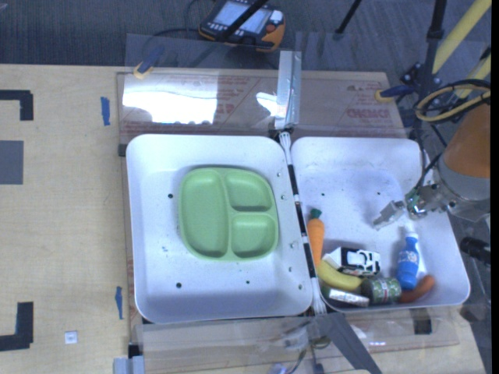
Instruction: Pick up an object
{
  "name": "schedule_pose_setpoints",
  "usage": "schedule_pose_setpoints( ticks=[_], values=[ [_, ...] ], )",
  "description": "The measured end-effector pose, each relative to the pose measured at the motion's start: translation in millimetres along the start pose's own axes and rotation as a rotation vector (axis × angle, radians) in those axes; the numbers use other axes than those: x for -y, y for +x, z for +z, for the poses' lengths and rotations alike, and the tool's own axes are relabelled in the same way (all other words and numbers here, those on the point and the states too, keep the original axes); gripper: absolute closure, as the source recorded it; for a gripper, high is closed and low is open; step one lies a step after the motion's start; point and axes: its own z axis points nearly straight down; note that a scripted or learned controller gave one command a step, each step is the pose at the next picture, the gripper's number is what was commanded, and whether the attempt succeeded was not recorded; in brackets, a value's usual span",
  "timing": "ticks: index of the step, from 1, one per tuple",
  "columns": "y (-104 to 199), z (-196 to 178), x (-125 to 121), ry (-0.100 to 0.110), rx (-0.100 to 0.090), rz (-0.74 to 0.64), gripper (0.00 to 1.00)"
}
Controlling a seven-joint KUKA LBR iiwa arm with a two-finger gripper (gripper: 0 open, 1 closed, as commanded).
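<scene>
Objects for picking lie gathered along the near edge of the right bin: we see a toy carrot against the bin's left wall, a banana below it, a small black-and-white toy car just beside the banana, a dark green can lying on its side, a blue and white bottle and an orange-red piece near the bottom right corner. The gripper hangs over the right part of this bin, above the bottle and apart from it, reaching in from the right. We see its fingers spread apart with nothing between them. In the left bin we see a green divided plate lying flat near the middle.
</scene>
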Motion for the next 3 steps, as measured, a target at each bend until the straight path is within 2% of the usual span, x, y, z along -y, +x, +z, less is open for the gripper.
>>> schedule_pose_setpoints(
  ticks=[1, 2, 3],
  values=[
    [53.7, -146.5, 11.1, -0.001, 0.008, 0.228, 0.00],
    [40.7, -183.4, 2.3, -0.002, 0.008, 0.220, 0.00],
    [8.5, -51.0, 38.7, 0.000, 0.007, 0.148, 0.00]
  ],
)
